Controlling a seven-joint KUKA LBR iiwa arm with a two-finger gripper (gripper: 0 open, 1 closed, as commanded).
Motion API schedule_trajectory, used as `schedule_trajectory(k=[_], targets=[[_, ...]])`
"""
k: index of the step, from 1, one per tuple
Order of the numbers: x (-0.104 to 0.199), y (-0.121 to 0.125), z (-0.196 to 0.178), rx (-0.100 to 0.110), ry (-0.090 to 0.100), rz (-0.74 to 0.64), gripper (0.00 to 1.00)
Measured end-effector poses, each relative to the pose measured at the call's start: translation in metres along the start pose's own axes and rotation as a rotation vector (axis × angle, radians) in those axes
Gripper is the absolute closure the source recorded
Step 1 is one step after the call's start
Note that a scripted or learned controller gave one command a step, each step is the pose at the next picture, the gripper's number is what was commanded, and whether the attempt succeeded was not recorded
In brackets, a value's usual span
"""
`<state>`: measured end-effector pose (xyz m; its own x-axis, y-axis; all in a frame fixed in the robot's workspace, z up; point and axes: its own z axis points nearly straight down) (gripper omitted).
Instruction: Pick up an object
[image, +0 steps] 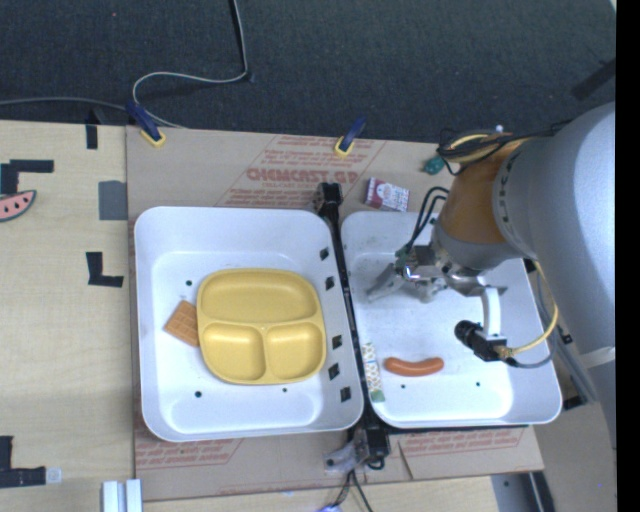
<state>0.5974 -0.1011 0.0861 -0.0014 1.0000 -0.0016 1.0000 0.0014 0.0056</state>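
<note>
A small orange-red sausage (413, 366) lies flat on the floor of the right bin (520, 400), near its front. My gripper (388, 283) hangs low over the middle-left of that bin, pointing left toward the divider, a hand's width behind the sausage and apart from it. Nothing is seen held in it. The grey arm with its orange band (470, 205) comes in from the right over the bin's back half. In the left bin (160, 390) rests a yellow divided plate (262, 325), with a brown cracker-like piece (182, 323) tucked against its left edge.
A small red-and-white packet (385, 194) lies on the cardboard behind the right bin. Yellow clamps (350, 142) and a black cable (500, 345) looping off the wrist sit nearby. The raised bin walls meet at the black divider (340, 300).
</note>
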Motion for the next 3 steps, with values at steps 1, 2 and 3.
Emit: schedule_trajectory(k=[1, 2, 3], targets=[[0.006, -0.02, 0.0, 0.001, -0.001, 0.001, 0.0], [0.007, -0.039, -0.001, -0.001, -0.001, 0.0, 0.0], [0.006, -0.004, 0.0, 0.003, 0.001, 0.0, 0.0]])
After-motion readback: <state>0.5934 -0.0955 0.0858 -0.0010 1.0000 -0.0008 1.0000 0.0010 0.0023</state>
